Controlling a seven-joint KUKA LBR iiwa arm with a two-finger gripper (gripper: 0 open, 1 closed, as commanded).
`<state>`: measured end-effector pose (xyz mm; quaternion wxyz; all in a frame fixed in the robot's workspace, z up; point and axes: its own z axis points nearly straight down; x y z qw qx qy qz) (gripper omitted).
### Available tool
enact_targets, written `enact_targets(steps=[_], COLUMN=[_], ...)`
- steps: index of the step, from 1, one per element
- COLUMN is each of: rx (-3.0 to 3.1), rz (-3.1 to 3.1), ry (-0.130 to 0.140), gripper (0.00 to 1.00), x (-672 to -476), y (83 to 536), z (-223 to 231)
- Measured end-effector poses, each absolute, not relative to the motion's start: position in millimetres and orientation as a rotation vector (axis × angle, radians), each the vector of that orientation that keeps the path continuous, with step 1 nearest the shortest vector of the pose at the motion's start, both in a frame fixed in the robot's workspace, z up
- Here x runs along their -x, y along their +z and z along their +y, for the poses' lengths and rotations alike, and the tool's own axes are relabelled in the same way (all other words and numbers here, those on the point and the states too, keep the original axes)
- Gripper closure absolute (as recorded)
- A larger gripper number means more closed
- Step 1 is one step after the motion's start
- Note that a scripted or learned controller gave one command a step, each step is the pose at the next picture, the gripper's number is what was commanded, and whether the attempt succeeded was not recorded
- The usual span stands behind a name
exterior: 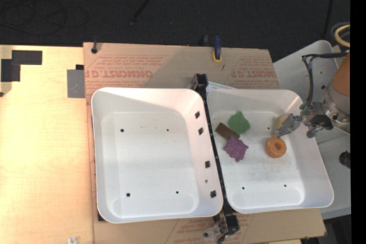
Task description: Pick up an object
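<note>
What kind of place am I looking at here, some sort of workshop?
Most likely a robotics lab bench set up for grasping trials: two shallow white bins side by side on cardboard, small toy-like objects such as an orange ring, and a robot arm reaching in.

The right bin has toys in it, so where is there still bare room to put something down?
In the right white bin, the near half is bare, below the orange ring and purple lump. The far part is crowded: green lump, brown block, and the gripper by the ring.
</note>
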<state>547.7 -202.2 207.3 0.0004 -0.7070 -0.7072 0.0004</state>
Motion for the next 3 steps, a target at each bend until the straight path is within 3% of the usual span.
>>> enact_targets(steps=[1, 2, 3], rx=[2.219, 2.229, 2.241], rz=[-2.227, -2.225, -2.239], ry=[0.002, 0.001, -0.01], gripper=[0.0, 1.0, 1.0], x=[-567.0, -567.7, -553.5], y=[92, 109, 96], z=[-152, -157, -101])
